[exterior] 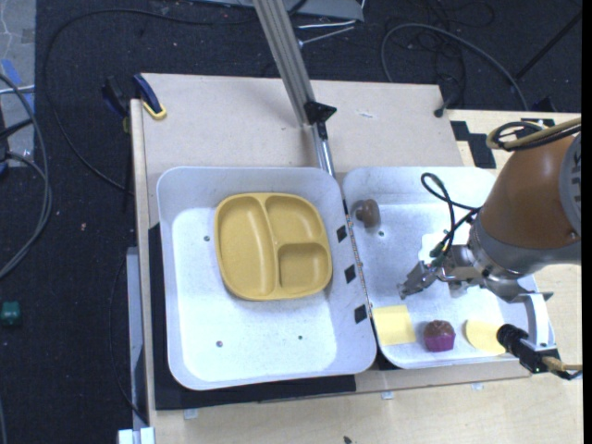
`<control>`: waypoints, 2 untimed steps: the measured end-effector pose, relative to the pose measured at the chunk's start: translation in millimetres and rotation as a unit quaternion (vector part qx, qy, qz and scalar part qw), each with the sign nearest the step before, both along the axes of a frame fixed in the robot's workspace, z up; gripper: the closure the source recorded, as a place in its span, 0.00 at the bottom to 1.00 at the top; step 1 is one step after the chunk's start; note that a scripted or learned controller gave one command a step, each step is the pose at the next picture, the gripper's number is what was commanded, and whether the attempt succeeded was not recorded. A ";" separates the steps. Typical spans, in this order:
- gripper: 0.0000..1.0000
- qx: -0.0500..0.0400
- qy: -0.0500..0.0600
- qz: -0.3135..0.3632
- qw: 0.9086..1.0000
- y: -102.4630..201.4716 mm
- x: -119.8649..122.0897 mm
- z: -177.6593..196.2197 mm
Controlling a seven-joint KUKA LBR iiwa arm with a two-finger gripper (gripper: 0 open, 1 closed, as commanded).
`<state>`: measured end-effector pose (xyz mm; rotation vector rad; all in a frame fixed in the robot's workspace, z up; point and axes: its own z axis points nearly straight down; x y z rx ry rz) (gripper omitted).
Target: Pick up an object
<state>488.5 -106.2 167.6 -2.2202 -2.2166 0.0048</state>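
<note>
The right bin (398, 220) holds a brown round object (367, 213) near its back left corner. Along its front edge lie a yellow block (392, 324), a purple and brown piece (438, 334) and a pale yellow round piece (481, 335). My gripper (418, 281) hangs over the middle of this bin, above and slightly behind the yellow block and the purple piece. Nothing shows between its fingers. The arm's orange band (527, 202) covers the bin's right side.
A yellow three-compartment plate (274, 245) lies in the left bin (185, 322). A slanted metal pole (287, 54) rises behind the bins. Black cables (444, 202) trail from the wrist over the right bin.
</note>
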 end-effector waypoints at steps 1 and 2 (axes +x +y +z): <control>0.00 0.001 0.001 0.000 1.000 5.2 -9.3 -59.3; 1.00 0.000 -0.002 0.000 1.000 4.9 -7.2 -46.2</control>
